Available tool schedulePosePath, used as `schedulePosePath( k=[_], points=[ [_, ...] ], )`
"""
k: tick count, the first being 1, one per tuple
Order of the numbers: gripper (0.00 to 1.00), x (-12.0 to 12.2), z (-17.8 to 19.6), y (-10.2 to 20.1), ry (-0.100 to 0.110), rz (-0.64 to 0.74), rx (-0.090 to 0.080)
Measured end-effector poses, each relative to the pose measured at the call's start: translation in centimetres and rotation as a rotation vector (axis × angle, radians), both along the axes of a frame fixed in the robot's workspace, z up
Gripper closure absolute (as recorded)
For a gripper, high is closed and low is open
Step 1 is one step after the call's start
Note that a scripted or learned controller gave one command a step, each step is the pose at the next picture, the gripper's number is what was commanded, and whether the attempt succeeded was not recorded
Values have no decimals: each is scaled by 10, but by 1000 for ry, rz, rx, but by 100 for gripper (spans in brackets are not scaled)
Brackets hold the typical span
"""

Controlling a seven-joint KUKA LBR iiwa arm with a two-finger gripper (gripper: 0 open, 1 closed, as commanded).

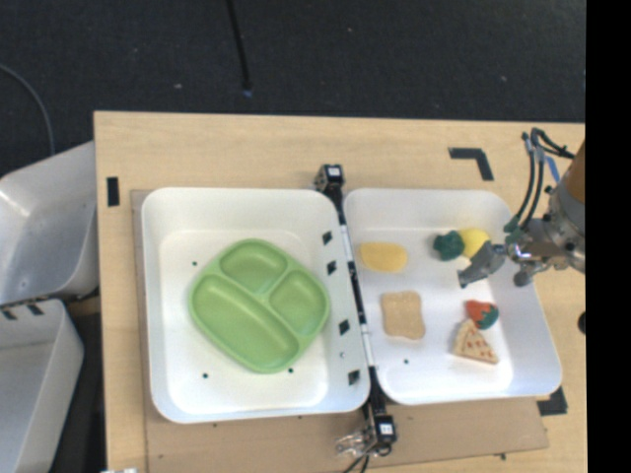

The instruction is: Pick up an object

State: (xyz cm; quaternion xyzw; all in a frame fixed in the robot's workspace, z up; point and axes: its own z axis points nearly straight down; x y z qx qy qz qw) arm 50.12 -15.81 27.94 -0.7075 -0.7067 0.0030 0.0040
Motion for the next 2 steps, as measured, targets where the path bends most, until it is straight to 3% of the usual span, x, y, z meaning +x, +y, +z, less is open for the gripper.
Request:
schedulePosePath(
  k=[1, 2],
  points=[
    [0, 1, 5, 1, -9, 3, -2],
    [0, 3, -38, 1, -7, 1, -2]
  ],
)
